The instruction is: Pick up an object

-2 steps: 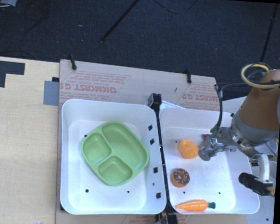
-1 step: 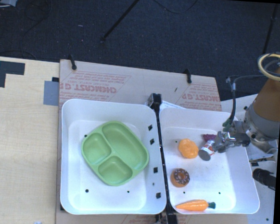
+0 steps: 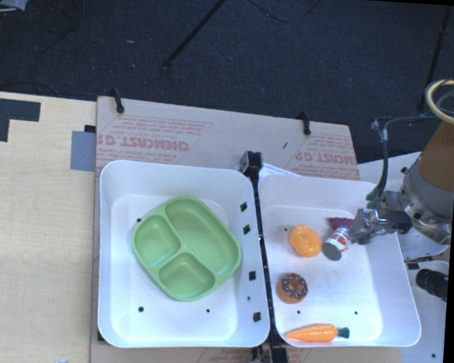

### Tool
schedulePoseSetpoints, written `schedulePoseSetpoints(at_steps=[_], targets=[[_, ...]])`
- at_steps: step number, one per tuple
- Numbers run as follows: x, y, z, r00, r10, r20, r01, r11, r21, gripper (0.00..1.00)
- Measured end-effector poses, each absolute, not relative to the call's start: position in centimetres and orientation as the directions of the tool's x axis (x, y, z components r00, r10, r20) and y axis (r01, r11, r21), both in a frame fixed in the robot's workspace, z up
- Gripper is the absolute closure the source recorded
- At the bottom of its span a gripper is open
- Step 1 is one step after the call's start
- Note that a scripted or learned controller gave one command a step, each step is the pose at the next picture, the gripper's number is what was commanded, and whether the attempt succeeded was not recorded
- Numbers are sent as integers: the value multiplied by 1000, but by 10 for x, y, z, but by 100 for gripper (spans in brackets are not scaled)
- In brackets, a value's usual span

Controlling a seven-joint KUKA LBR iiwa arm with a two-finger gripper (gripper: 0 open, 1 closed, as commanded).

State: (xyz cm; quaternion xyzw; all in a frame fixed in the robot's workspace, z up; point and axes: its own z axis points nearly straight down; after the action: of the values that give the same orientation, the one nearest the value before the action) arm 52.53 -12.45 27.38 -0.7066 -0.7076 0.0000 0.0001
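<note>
- Overhead, two white bins sit side by side on the surface: the left bin [image 3: 123, 208] holds a green divided plate [image 3: 187, 246], lying flat.
- Right bin [image 3: 393, 307]: an orange round fruit [image 3: 305, 241], a chocolate doughnut [image 3: 292, 287] nearer the camera, and a toy carrot [image 3: 315, 332] along the near wall.
- Small can [image 3: 336, 243], tilted, lies just right of the fruit; a dark magenta item [image 3: 340, 222] behind it is partly hidden and hard to identify.
- Gripper [image 3: 364, 224] reaches in from the right, its tip at the can's upper end; whether the fingers are open or closed on the can cannot be told.
- Arm [image 3: 439, 166] is cut off at the right edge.
</note>
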Motion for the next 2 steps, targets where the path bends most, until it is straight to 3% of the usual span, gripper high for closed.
schedulePoseSetpoints(at_steps=[2], targets=[[502,-9,266,-5,1000,2,1000,5,-5,100]])
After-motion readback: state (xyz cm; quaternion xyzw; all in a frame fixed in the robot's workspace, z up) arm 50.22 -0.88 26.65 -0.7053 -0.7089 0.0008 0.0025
